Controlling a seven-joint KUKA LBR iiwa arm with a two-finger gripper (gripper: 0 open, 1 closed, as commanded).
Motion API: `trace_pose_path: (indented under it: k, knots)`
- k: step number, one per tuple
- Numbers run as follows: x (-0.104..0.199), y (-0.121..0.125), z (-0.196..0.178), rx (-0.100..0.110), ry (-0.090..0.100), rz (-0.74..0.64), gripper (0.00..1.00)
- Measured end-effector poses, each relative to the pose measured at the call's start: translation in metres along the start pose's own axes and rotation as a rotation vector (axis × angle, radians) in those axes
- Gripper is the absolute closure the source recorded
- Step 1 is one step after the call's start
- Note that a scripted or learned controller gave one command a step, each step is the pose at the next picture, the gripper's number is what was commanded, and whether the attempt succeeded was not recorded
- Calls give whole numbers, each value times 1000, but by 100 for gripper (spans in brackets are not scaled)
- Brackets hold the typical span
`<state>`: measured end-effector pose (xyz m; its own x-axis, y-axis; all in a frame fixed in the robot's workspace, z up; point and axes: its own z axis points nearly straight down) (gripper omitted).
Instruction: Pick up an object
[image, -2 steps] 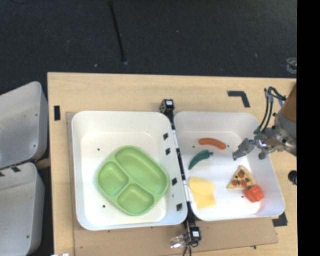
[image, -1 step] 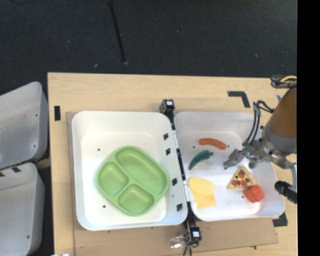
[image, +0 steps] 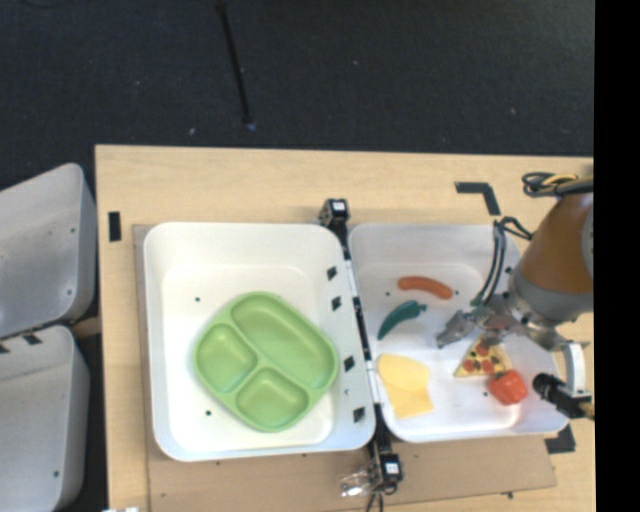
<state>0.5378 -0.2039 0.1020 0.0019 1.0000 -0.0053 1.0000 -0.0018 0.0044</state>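
Low in the right bin (image: 400, 240), at the right of the frame, the gripper (image: 470, 328) hangs with its fingers spread apart and nothing between them, just left of the pizza slice (image: 480, 360). The slice looks like light, stiff, slick toy plastic, lying flat, so pinching across its narrow edges seems safest.

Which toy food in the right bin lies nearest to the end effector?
The pizza slice, directly beside the end effector; the sausage, green pepper and yellow cheese lie farther left.
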Motion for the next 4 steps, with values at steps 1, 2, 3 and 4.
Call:
trace_pose_path:
  k: [1, 2, 3, 4]
  knots:
    - [-3, 3, -15, -13, -6, 5, 100]
    - [-9, 8, -79, -3, 2, -5, 100]
    - [-11, 9, -119, -2, 3, -5, 100]
    - [45, 7, -132, 2, 7, -9, 100]
